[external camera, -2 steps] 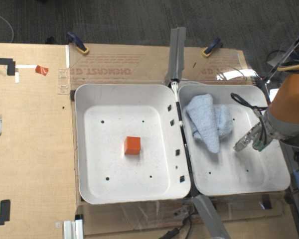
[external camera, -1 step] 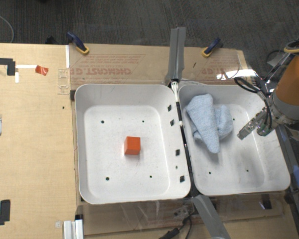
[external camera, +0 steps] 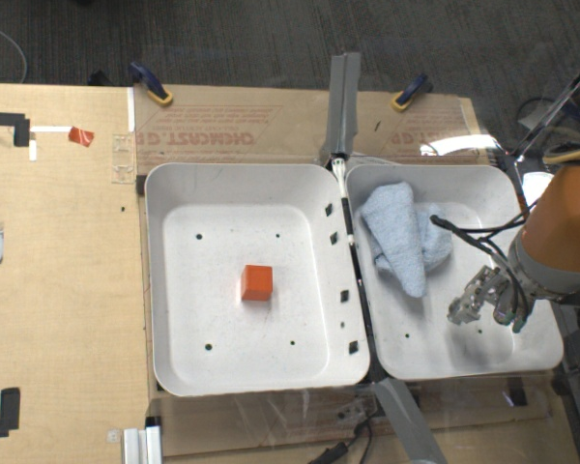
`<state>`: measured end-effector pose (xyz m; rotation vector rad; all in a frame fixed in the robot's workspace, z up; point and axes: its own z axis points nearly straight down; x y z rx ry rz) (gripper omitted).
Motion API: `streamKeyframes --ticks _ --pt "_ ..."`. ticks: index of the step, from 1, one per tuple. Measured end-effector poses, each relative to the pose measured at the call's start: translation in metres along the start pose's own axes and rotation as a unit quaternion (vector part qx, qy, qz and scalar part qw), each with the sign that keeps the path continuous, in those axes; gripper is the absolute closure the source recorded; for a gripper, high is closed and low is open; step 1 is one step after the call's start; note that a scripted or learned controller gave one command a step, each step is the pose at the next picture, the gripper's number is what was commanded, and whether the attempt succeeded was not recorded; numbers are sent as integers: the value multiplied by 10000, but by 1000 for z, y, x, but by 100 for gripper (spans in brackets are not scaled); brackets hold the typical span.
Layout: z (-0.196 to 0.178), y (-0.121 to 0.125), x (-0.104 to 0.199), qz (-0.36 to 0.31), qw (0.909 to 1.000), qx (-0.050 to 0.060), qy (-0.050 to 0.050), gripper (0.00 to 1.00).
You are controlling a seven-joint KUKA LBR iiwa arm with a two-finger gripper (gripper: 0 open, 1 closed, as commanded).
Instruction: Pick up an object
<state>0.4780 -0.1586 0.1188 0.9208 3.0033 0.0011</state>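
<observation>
As we look down on the bench from the single overhead camera, we find two white bins side by side: the left bin (external camera: 174, 288) holds a small orange-red block (external camera: 257, 283) near its centre, and the right bin (external camera: 445, 361) holds a crumpled light-blue cloth (external camera: 398, 232) toward its ten o'clock corner. The arm (external camera: 561, 235) comes in from three o'clock, and its gripper (external camera: 483, 298) hangs over the right bin's floor at about four o'clock from the cloth, near it but apart from it, with bare white plastic beneath. The metal at the tip is small and cluttered by a dark cable, so we cannot tell how the end effector is set, and we see nothing held in it. We judge the approach step to be in hand, with no grasp made yet. The nearer candidate is the cloth; the next move would call for shifting toward ten o'clock until the tip sits over the cloth's bulk, then descending onto a raised fold. The block sits well apart, across the divide at nine o'clock.
</observation>
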Motion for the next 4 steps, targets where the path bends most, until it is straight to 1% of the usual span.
streamKeyframes --ticks 1,2,3,4 --pt "-64 27 17 -156 9999 -3 -14 100" --pt "-59 79 -34 246 9997 1 -10 100" --pt "7 58 -29 703 9975 7 -1 100" --pt "21 56 -62 1578 9875 4 -12 100"
